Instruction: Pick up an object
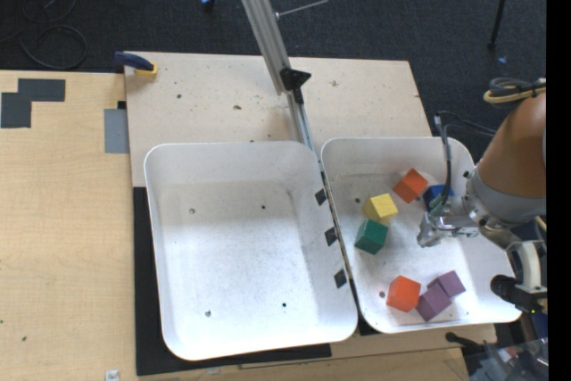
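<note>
tool [432, 233] low in right bin [375, 158] beside blue block [436, 194].

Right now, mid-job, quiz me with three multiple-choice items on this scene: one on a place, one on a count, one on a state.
1. Which bin holds the blocks? A left bin; B right bin; C both.
2. How many orange blocks? A one; B two; C three.
3. The gripper is: A over the left bin; B above the bench outside the bins; C low in the right bin.

Answers: 1 B, every block lies in it. 2 B, one orange block at the back, another orange block at the front. 3 C, it sits among the blocks near the blue block.
</note>
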You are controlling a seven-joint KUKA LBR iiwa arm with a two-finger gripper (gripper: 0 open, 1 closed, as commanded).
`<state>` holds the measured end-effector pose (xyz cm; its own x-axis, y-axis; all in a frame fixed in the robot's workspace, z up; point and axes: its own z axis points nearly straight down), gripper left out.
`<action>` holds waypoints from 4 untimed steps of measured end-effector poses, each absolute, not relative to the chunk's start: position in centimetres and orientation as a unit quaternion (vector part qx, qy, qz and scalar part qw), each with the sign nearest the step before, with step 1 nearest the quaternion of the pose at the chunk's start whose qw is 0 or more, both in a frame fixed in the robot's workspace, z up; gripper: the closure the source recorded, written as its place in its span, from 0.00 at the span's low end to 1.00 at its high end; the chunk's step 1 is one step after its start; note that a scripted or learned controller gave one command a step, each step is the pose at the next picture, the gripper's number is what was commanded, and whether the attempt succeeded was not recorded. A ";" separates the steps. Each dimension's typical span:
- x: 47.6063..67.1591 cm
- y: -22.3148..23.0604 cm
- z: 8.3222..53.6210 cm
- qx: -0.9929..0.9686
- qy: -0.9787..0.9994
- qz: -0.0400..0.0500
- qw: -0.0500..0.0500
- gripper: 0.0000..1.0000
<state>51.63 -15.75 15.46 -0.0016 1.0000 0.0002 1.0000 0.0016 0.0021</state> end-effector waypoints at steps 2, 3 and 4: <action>52.6 -15.3 25.1 0.707 0.708 0.001 0.001 1.00; 52.5 -9.7 25.6 0.705 0.709 0.000 -0.002 1.00; 53.4 -3.6 25.4 0.705 0.709 0.000 -0.002 1.00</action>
<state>53.36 -3.57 25.45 -0.0060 1.0000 0.0027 1.0000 0.0060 -0.0032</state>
